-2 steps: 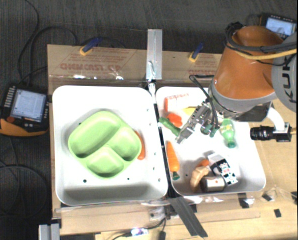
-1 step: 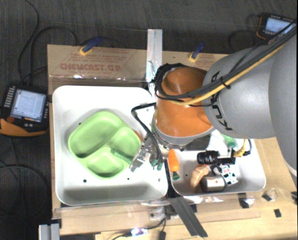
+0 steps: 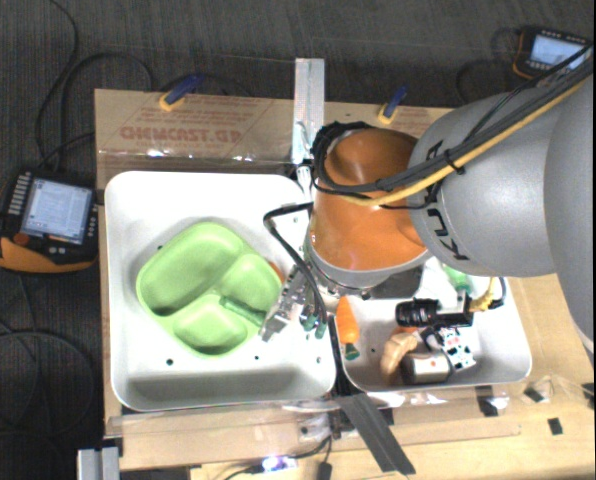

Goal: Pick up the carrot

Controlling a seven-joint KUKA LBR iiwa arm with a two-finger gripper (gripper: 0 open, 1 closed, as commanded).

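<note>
Nothing is picked up yet; the carrot (image 3: 346, 326) lies in the right bin (image 3: 513, 366); the gripper (image 3: 290, 310) hovers just left, claw state unclear.

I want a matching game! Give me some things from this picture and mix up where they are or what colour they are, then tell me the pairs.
Things:
1. green divided plate
2. carrot
3. gripper
4. handheld screen

Places or colours:
A. small and orange, at the left edge of the right bin
B. on the dark floor, left of the bench
C. lying in the left bin
D. over the left bin's right side, next to the plate

Pairs: 1-C, 2-A, 3-D, 4-B
</note>
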